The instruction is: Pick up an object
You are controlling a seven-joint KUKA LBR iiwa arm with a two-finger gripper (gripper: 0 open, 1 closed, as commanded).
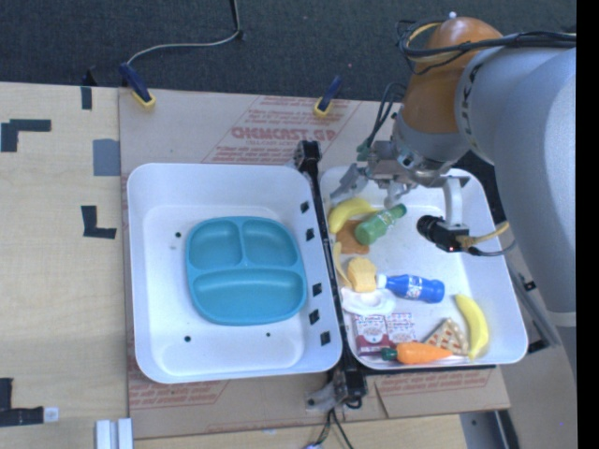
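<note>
Where cardboard point(271, 134) shows, red print reads "CHEMCAST".

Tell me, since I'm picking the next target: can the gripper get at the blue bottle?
Probably yes. The blue bottle lies uncovered in the right bin, nothing on top, and the gripper hovers over the same bin.

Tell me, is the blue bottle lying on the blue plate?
No, the blue bottle lies in the right bin, among toy food.

Two bins point(150, 251), one blue plate point(246, 269), two bananas point(473, 324).
</note>
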